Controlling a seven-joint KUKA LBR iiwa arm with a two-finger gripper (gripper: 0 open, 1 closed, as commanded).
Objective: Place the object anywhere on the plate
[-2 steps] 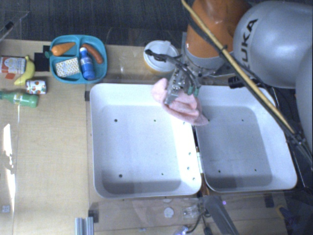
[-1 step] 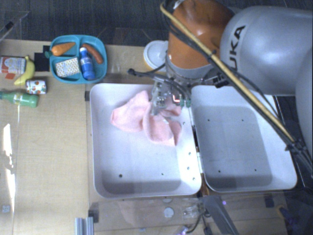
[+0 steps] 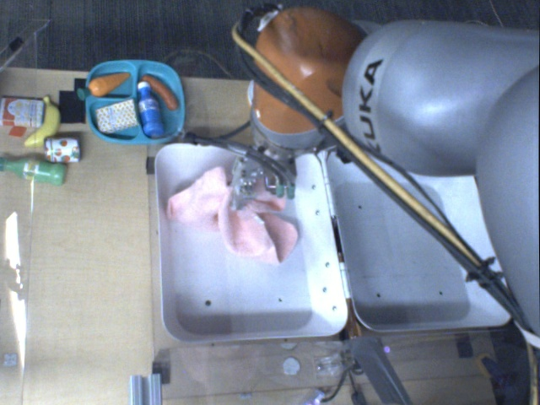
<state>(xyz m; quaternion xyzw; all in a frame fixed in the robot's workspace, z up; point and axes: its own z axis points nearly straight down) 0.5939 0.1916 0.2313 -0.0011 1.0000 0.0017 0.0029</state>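
A crumpled pink cloth (image 3: 246, 230) lies in the upper middle of the left white bin (image 3: 202, 306). My gripper (image 3: 256, 189) points down from under the orange wrist band and sits right on the cloth's upper edge, where the fabric bunches around it. The blue divided plate (image 3: 179, 108) rests on the bench beyond the bin's far left corner, apart from the gripper. It holds an orange toy carrot, a blue bottle, a sausage and a chequered piece.
The right white bin (image 3: 405, 298) lies under the big grey arm, which crosses it from the right. On the wooden bench at far left lie a banana (image 3: 46, 123), a small can (image 3: 62, 149), a green bottle (image 3: 38, 170) and a carton (image 3: 18, 112).
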